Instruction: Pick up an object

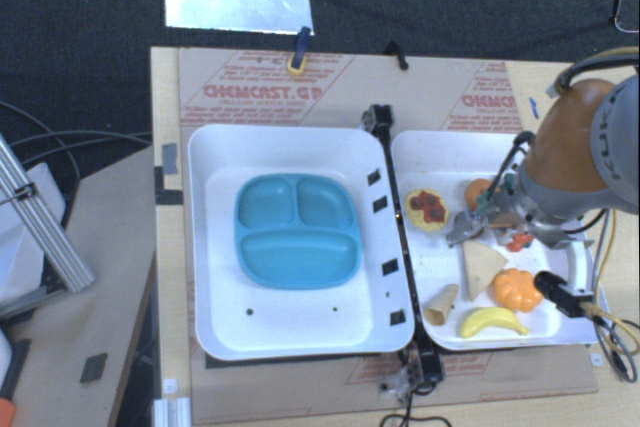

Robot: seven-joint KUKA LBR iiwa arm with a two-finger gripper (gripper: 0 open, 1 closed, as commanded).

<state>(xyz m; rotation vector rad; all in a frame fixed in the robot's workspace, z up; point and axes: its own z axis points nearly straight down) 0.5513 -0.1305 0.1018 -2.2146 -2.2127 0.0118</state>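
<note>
Gripper (pixel 465 227) sits low in the right bin (pixel 440 147), reaching in from the right under the grey-and-orange arm (pixel 575 150); the metal tip is around the bin's middle, and I cannot tell whether it is spread or pressed together, too small and partly masked by the wrist. Nothing visibly held. Closest item looks like the pale wedge (pixel 482 267), just below the tip, near or touching, hard to say; its long axis runs roughly top to bottom in the view, slightly tilted. Left of the tip, just beside it, is the small round pastry with red topping (pixel 428 209). An orange ball-like item (pixel 478 190) sits just above the tip, partly hidden by the arm. A red bit (pixel 518 241) shows to the right under the wrist, unclear what it is. Farther down: orange pumpkin-like fruit (pixel 514 288) beside the wedge, banana (pixel 491 322) along the bottom wall lying left-right, and a cone (pixel 440 303) pointing down-left. Left bin (pixel 215 215) holds a blue divided plate (pixel 297 230), well apart from the tool. Judgement: the pick is not yet made; the wedge or the pastry is the likeliest target, needing only a short shift down or left.
</note>
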